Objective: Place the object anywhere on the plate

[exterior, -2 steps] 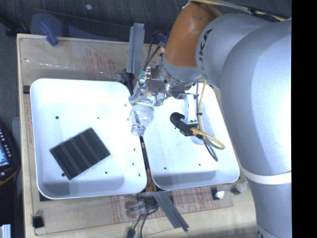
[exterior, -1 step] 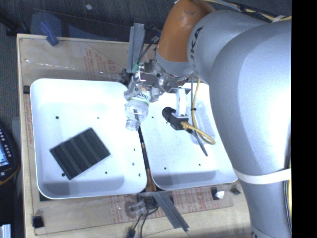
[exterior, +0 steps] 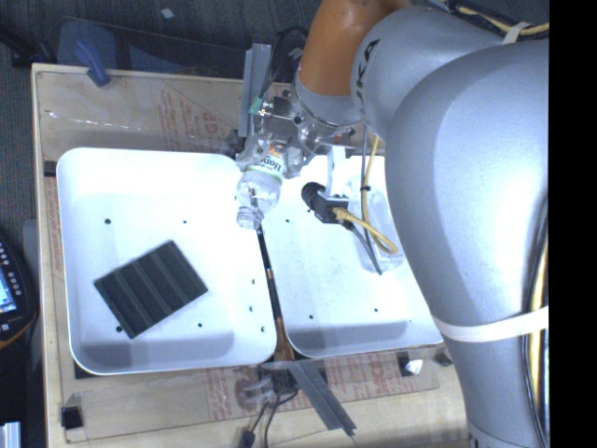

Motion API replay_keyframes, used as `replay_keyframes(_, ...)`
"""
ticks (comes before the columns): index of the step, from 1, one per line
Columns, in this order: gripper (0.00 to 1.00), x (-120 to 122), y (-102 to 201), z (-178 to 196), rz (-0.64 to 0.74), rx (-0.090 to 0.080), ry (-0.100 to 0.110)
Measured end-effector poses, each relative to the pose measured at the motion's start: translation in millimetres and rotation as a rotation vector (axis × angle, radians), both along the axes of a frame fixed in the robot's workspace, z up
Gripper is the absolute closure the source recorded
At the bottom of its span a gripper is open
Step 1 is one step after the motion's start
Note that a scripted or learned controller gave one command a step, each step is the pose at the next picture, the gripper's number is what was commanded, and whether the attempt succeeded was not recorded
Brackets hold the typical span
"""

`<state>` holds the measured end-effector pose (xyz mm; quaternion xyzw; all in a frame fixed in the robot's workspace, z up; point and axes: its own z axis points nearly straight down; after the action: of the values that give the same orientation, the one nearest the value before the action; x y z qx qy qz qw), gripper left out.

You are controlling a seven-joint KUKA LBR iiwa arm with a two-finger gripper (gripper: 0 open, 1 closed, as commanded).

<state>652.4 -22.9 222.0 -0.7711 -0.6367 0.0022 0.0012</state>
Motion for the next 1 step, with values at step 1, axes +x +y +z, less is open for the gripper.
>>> replay_keyframes(1, 1.00, -19.0, 17.4, 16.9, -0.100, 0.000, 0.006)
